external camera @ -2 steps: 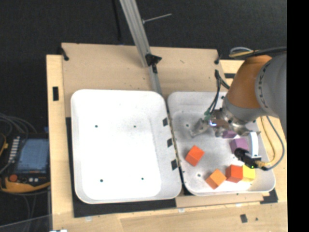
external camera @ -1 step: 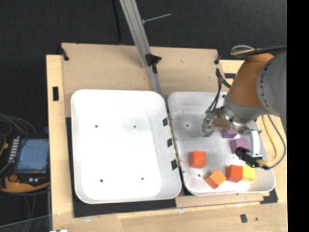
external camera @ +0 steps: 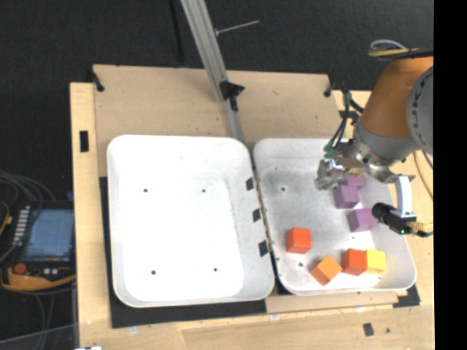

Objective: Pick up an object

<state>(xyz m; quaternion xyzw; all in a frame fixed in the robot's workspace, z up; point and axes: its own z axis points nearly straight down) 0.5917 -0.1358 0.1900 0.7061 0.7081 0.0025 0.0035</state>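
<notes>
On the right side of the bench [external camera: 182, 86] stands the right bin [external camera: 292, 159], and the arm [external camera: 394, 108] reaches over its far right part. Its gripper [external camera: 332, 172] hangs low above the bin floor, just at the left of a purple block [external camera: 349, 192]. Whether the gripper touches this block I cannot tell, and no object is seen between its parts. If the gripper is spread or pressed together, the picture does not show clearly enough to say.

A second purple block [external camera: 361, 219] lies a little nearer and to the right of the first one; the two are close, maybe touching at a corner. Left of them, more to the middle of the bin, an orange-red block [external camera: 298, 240] lies alone. Along the near wall of the bin three blocks lie in a row: an orange block [external camera: 327, 269] on the left, then a red block [external camera: 354, 261], then a yellow block [external camera: 375, 260] on the right. The red and the yellow ones touch each other, and the orange one is just beside the red.

The left bin [external camera: 182, 217] stands beside the right one, their walls almost touching. A grey metal pole [external camera: 208, 42] goes slanted from the far side down to the gap between the bins. At the left of the bench, a handheld control unit with a blue screen [external camera: 40, 243] lies on the dark floor.
</notes>
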